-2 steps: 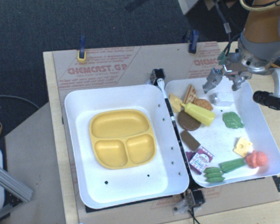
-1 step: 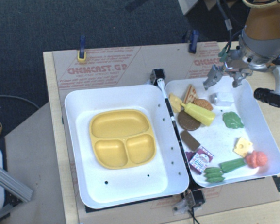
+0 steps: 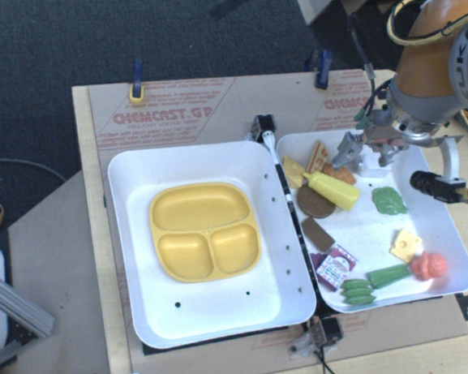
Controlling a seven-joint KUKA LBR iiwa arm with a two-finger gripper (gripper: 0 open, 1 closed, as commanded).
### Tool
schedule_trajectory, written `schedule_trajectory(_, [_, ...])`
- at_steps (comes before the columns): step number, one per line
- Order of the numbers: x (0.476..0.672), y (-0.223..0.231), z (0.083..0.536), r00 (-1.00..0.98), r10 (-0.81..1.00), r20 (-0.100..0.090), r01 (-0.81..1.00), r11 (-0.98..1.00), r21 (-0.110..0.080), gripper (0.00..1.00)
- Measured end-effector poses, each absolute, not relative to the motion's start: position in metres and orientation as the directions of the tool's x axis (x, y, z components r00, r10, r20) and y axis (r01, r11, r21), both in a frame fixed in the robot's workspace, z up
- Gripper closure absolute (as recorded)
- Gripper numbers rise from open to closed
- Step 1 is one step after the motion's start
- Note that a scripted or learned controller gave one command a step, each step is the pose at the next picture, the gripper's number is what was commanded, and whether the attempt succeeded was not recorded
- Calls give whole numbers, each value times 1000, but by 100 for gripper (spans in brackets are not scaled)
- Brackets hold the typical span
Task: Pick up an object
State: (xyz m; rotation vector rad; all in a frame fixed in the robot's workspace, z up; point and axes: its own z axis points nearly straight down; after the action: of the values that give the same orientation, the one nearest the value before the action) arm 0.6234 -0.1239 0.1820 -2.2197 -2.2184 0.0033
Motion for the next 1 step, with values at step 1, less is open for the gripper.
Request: schedule_trajectory(1, [621,-122,122,1,1000,3,1000,-1,-1,0])
